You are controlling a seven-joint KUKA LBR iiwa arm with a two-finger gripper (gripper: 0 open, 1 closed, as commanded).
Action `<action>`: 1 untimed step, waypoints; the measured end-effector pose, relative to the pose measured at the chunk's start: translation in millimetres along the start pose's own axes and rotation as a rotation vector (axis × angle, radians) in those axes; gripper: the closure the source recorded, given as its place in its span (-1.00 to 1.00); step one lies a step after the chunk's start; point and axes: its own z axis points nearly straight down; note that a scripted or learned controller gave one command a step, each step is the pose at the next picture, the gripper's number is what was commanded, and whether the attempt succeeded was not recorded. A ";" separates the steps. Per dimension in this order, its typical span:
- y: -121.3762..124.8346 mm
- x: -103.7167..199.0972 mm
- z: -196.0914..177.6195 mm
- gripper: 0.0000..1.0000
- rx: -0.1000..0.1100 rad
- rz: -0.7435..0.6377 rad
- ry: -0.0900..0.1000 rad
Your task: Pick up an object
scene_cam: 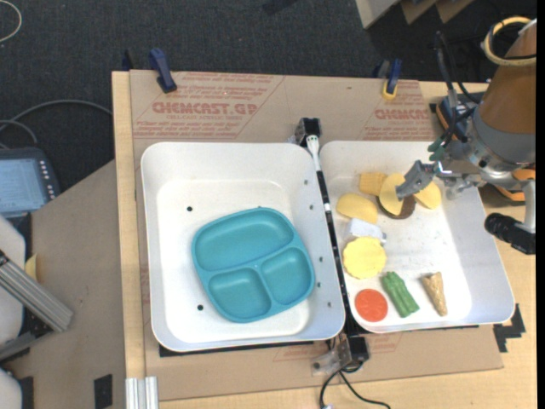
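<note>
Cardboard-topped bench (213,100) | gripper (415,182) seen over right bin (477,254), above yellow toy food (400,196) | grip state cannot be told | teal divided plate (253,263) lies left of it

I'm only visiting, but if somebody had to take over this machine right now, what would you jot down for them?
Pincer: low over the top of the right white bin, at a cluster of yellow toy food pieces. Whether it grips anything cannot be told.
Things: also in the right bin, a round yellow piece, a red-orange disc, a green ridged pickle-like piece and a tan cone. The left white bin holds a teal divided plastic plate.
Done: the arm has reached the objects.
Left: close on one piece, lift it clear and confirm the hold.
</note>
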 end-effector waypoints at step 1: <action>-25.0 105.1 4.1 -1.00 0.004 -0.011 0.006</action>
